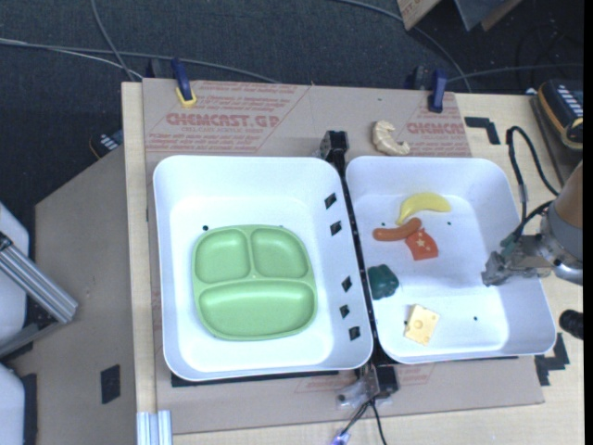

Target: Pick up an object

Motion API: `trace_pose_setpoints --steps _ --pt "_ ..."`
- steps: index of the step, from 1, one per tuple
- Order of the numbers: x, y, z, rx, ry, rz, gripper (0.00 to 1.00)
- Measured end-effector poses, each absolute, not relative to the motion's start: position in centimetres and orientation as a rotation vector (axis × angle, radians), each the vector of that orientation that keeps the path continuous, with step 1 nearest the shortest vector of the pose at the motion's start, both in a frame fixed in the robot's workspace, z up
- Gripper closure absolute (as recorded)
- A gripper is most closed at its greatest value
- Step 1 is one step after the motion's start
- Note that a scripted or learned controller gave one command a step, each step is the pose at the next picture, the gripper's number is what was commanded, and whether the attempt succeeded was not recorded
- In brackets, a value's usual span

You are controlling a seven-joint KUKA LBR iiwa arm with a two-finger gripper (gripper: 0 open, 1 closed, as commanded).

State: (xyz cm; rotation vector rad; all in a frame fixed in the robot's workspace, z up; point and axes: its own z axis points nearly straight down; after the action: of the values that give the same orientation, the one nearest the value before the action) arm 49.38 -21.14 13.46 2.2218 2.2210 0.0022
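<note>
The table [232, 109] carries two white bins side by side. The left bin [176, 193] holds a green plate [253, 281] with three sections, lying flat in the middle.

The right bin [482, 179] holds the small toys to pick from, and they lie apart, so each one has room around it for a grab. A yellow banana [423, 204] lies near the top, and just below it a red-orange sausage [397, 232] touches a red piece [423, 245]. A dark green lump [382, 281] sits by the left wall, and a yellow cheese block [422, 324] lies near the front.

The tool [498, 269] hangs low at the right side of this bin, well apart from every toy. It holds nothing, and I cannot tell its state.

A tan piece [390, 137] lies outside, behind the bins.
</note>
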Motion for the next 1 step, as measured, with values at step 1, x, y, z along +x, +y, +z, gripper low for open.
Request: trace_pose_setpoints --steps 1 --pt "49.29 -20.35 19.43 2.215 2.219 0.005 1.0"
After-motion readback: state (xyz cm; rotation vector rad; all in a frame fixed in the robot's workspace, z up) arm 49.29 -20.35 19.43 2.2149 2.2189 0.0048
